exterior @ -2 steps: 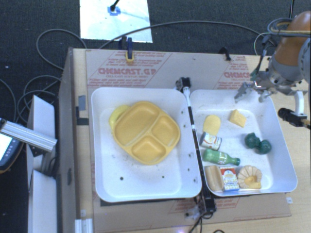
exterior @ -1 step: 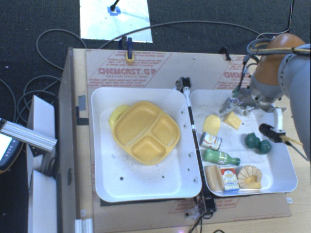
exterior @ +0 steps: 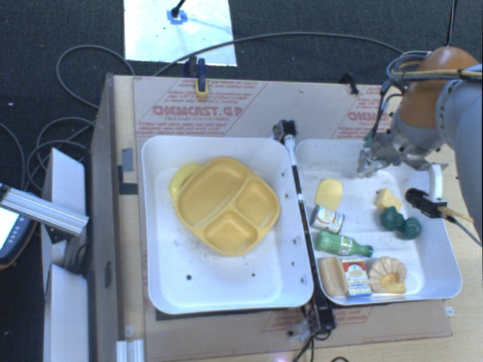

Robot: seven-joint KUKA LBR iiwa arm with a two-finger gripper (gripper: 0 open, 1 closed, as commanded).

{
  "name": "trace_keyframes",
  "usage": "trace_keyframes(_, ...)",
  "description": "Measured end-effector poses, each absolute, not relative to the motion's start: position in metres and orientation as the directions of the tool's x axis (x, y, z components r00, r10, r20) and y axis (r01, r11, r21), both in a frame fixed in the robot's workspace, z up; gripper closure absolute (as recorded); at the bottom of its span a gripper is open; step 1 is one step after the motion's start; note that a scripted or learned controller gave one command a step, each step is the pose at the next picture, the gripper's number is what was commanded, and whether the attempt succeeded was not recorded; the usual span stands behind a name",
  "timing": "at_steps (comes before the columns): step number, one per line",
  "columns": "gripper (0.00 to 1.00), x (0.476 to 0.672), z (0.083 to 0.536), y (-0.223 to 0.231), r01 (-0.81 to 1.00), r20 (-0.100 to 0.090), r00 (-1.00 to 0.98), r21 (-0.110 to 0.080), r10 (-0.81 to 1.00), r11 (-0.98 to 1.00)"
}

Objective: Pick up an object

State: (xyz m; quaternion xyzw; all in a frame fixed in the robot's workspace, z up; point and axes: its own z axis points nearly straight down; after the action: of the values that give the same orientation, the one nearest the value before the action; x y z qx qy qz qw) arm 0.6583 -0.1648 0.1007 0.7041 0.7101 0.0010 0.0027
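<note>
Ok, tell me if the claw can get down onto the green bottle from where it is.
Probably yes. The green bottle lies on its side, top uncovered, though small items crowd it; the claw is above the same bin.

You've got two white bins: the left bin (exterior: 173,277) and the right bin (exterior: 445,266). One yellow divided plate (exterior: 226,206) sits far left of the gripper (exterior: 370,164). Below it, count one green bottle (exterior: 341,243), one teal dumbbell (exterior: 400,223), one small can (exterior: 327,219), and one red-labelled packet (exterior: 356,276).

Yellow tray (exterior: 226,206), green bottle (exterior: 341,243), white bins (exterior: 173,277).
</note>
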Motion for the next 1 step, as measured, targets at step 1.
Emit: trace_keyframes(1, 1.0, 0.6232, 0.2008, -0.1984, 1.0, -0.003, -0.002, 0.006, 1.0, 0.002)
